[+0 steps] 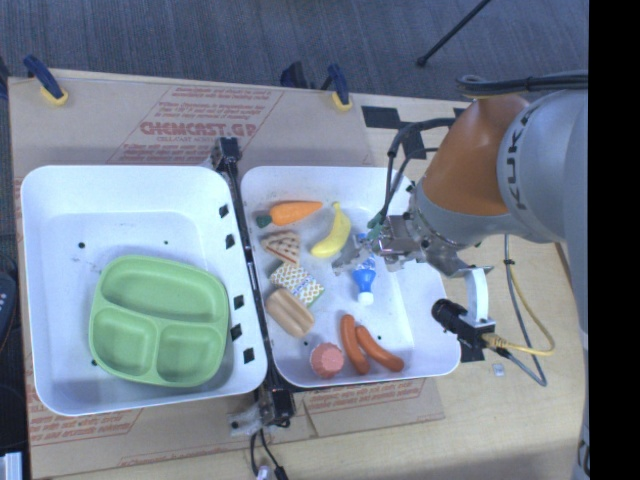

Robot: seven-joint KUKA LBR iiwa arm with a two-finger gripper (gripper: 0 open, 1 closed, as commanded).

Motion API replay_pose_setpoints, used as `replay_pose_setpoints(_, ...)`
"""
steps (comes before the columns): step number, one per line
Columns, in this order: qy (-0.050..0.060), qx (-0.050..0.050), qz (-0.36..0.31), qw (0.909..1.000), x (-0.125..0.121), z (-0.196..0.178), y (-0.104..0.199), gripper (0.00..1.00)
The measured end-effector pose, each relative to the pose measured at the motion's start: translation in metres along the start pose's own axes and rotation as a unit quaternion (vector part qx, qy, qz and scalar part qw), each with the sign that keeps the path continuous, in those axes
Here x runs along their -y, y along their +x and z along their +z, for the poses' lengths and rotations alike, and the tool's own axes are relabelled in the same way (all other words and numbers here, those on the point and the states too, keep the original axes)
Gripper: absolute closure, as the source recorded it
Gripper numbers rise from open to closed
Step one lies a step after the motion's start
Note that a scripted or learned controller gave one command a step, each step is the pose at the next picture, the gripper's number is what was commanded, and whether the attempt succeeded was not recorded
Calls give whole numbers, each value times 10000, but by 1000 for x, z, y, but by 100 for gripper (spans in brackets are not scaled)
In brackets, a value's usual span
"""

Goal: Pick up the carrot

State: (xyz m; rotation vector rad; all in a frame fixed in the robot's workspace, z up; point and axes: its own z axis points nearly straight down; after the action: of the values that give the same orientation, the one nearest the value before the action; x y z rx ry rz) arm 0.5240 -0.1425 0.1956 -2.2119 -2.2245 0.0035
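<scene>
Carrot (296,211) lies at the far-left corner of the right bin (425,360), just left of the banana (333,232), untouched. Gripper (362,258) hangs mid-bin above the blue-capped bottle (364,281), near but right of the carrot; jaws' state: cannot tell. Likely poised between tries. Green tray (158,320) sits in the left bin (60,198).

Gripper (362,256) fingers blurred against the bin clutter, aperture unreadable. Arm (520,168) cut off at right edge. Blue-white item (364,280) below the gripper too small to identify.
</scene>
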Motion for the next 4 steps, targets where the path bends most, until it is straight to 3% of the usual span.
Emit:
replay_pose_setpoints(1,-34,3,655,9978,-74,101,35,0)
replay_pose_setpoints(2,-15,2,1455,9894,-133,2,59,0)
replay_pose_setpoints(3,-28,-2,1107,9939,-135,96,45,0)
replay_pose_setpoints(4,-32,-31,2551,9669,-106,99,47,0)
